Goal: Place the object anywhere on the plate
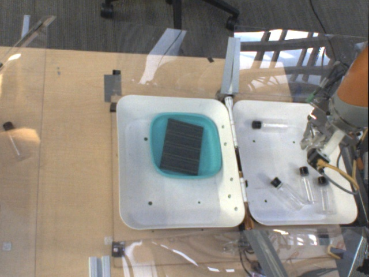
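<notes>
A dark grey ribbed rectangular block [182, 147] lies flat on the teal plate [214, 152], which sits in the left white bin [132, 201]. The block covers the plate's middle and stays inside its rim. My gripper [313, 143] hangs over the right side of the right bin [259, 209], far from the plate. Nothing shows in it. The arm's orange band [354, 82] is at the right edge of the view.
Several clear vials with black caps lie in the right bin: one near the back [270, 124], others near the front [288, 194] [307, 184] [324, 194]. A metal divider post [230, 65] stands behind the gap between the bins. Yellow cable [337, 172] trails beside the gripper.
</notes>
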`<state>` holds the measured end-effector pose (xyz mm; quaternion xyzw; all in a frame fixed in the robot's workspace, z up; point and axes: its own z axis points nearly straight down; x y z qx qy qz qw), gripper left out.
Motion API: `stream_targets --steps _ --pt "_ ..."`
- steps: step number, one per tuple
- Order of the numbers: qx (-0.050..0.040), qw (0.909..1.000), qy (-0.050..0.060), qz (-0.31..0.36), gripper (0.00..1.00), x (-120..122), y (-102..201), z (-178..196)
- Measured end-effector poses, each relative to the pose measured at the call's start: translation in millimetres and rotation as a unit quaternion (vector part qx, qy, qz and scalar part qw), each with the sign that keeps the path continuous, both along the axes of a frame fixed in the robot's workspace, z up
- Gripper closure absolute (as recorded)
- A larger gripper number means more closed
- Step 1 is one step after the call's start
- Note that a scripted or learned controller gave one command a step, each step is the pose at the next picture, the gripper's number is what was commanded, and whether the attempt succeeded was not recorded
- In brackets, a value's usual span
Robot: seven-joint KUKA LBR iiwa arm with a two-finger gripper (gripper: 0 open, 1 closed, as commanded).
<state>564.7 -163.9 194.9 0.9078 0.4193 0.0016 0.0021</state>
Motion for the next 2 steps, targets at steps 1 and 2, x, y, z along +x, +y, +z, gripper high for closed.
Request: stream_targets --steps 1,2 --pt "0.0000 1.0000 0.000 0.000 0.00 0.0 0.0 0.0" --pt "0.0006 0.9656 -0.001 -0.260 0.00 22.4 -33.0 53.3"
